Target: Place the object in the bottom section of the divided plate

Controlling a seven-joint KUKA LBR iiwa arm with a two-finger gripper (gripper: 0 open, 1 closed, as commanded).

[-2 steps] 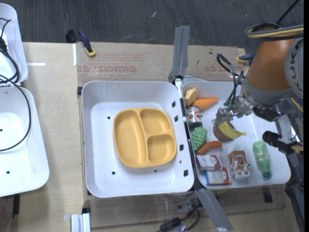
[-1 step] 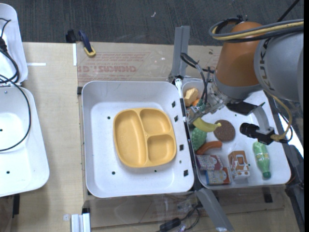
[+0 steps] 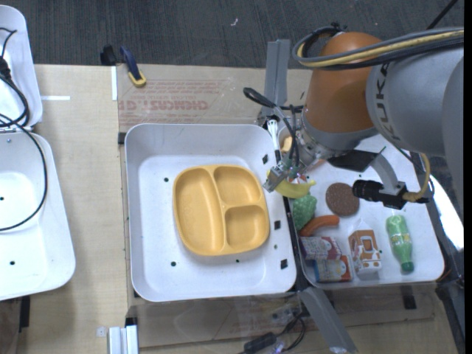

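The grey, orange-banded arm [image 3: 346,87] is being held with its gripper [image 3: 282,174] just right of the yellow divided plastic plate [image 3: 221,209], its grip being impossible to tell, while the small yellow curved object [image 3: 296,189] is being left unplaced, right of that plate.

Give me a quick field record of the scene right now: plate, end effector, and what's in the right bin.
plate: yellow divided plate in the left bin, all sections bare
end effector: over the right bin's left edge, beside a yellow item
grasp: cannot tell
right bin contents: brown disc, green bottle, green item, small cartons
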